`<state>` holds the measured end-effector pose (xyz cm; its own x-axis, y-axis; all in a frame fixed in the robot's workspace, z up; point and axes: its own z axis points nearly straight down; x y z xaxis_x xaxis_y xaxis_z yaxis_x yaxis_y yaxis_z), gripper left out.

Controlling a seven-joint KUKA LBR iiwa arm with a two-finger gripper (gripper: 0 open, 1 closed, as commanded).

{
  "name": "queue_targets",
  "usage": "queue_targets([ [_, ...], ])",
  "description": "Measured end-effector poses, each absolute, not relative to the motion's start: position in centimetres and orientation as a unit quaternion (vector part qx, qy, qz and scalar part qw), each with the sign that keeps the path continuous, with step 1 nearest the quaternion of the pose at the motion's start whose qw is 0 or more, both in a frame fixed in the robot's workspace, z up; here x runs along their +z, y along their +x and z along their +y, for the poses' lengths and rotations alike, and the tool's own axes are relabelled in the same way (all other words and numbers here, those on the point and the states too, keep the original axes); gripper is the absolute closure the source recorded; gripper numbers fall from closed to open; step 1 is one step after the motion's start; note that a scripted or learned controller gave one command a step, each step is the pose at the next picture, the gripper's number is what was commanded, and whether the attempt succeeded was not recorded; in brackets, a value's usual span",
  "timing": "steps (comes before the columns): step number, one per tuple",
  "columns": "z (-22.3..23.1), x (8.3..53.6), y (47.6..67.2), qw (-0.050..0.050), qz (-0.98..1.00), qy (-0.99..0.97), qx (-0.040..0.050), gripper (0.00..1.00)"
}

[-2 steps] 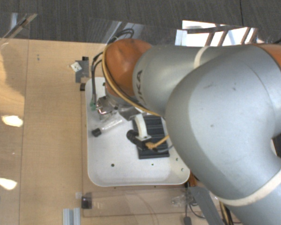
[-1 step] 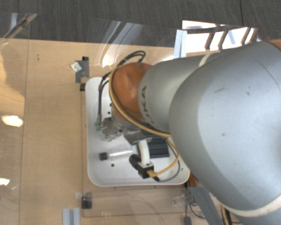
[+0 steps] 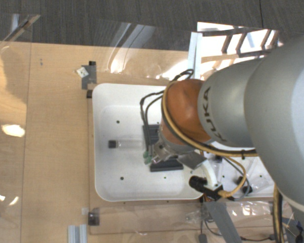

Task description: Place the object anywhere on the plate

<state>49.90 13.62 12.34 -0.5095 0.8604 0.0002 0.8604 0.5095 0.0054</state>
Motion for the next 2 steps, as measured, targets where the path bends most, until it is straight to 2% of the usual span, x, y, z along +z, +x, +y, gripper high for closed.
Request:
queue_targets([
  [1,16.9,9.2,49.2,0.007,0.941,0.339,0.0052,1.0],
  [2,15.0,11.6,48.9,0.004,0.996,0.093,0.0026,1.0],
])
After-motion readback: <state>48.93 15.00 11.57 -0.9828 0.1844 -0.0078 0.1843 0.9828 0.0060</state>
